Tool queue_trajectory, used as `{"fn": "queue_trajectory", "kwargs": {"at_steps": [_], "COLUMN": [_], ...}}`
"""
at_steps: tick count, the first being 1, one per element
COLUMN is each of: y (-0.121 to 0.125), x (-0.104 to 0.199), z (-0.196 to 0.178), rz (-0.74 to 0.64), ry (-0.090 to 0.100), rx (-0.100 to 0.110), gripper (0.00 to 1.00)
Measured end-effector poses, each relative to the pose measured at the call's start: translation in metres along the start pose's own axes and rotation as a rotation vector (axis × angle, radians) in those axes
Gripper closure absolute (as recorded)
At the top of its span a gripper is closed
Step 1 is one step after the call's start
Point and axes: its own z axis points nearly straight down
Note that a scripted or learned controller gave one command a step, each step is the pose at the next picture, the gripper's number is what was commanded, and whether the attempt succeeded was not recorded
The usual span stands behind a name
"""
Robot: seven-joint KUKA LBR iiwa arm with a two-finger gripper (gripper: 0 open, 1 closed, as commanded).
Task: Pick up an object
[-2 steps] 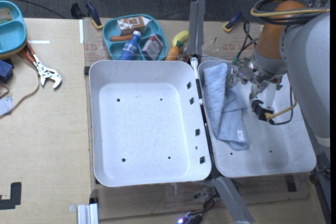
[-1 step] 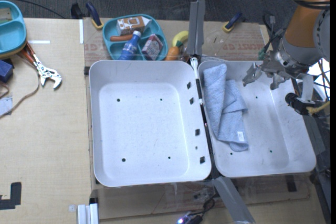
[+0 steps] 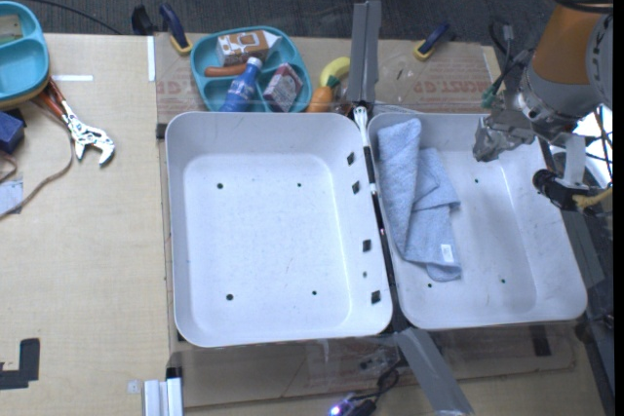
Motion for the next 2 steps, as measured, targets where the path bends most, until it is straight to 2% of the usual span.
{"fn": "queue_trajectory", "kwargs": {"at_steps": [1, 2], "y": [0.000, -0.030], "x": [0.000, 0.012], "z": [0.000, 0.076], "rz": [0.000, -0.090], "ry": [0.000, 0.004], "rx": [0.000, -0.001], "gripper": [0.00, 0.00]}}
